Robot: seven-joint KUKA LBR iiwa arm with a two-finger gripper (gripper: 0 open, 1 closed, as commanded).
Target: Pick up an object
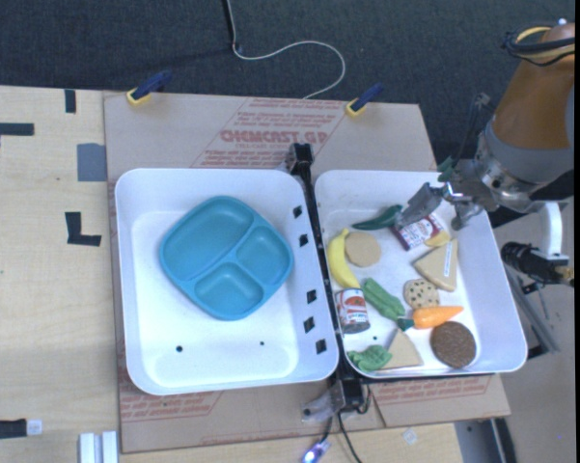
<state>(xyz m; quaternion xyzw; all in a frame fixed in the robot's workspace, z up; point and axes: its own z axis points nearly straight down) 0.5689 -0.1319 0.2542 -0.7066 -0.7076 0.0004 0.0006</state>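
The right bin holds several toy foods: a banana, a round tan cracker, a green chili, a red-and-white packet, a cheese wedge, a chip cookie, a carrot, a brown cookie, a small can and a green pod. My gripper hovers over the bin's back right part, just above the packet. Its fingers are spread open with nothing between them.
The left bin carries a blue divided plate. A black divider with clips runs between the bins. A green leaf and a bread wedge lie by the right bin's front wall.
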